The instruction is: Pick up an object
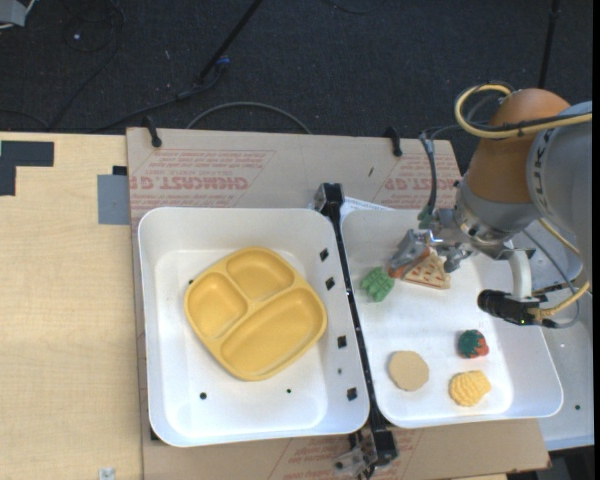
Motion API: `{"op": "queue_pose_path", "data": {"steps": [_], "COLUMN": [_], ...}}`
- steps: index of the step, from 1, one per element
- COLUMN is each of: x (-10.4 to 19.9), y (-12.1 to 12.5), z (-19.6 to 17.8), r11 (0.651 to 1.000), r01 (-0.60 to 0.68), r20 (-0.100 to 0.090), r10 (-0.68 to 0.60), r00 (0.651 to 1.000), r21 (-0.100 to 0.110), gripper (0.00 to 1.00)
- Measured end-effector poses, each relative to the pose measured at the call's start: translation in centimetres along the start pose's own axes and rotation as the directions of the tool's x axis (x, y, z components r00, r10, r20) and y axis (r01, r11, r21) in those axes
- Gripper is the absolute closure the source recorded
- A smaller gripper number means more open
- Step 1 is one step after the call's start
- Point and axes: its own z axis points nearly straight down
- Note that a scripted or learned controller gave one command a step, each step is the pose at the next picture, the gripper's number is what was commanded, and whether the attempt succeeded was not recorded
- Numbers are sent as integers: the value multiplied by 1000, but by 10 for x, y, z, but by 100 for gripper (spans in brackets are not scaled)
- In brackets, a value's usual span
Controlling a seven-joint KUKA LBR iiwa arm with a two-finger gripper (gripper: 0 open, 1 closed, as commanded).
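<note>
The right bin (540, 388) holds several toy foods. A triangular pizza-like slice (430, 273) lies near its back, and my gripper (427, 251) hangs right over the slice's far edge, reaching in from the right. To the left of the slice lies a green lumpy piece (377, 285). A tan round cookie (409, 371), a yellow corn piece (469, 388) and a red and green berry (471, 344) sit toward the front.
The left bin (170, 238) holds a yellow divided plate (255, 311). A black divider (345, 308) runs between the bins. The grey arm with its orange band (510, 158) and cables hangs over the right bin's back right corner.
</note>
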Motion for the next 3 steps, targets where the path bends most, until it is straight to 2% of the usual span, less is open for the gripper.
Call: {"op": "queue_pose_path", "data": {"steps": [1, 2, 3], "x": [-2, -2, 1], "y": [3, 6, 5], "z": [46, 30, -33], "r11": [1000, 1000, 1000], "r01": [0, -1, 2], "r20": [4, 6, 1], "r10": [0, 1, -2], "r00": [1000, 1000, 1000], "r21": [-12, -24, -11], "gripper": [0, 100, 100]}}
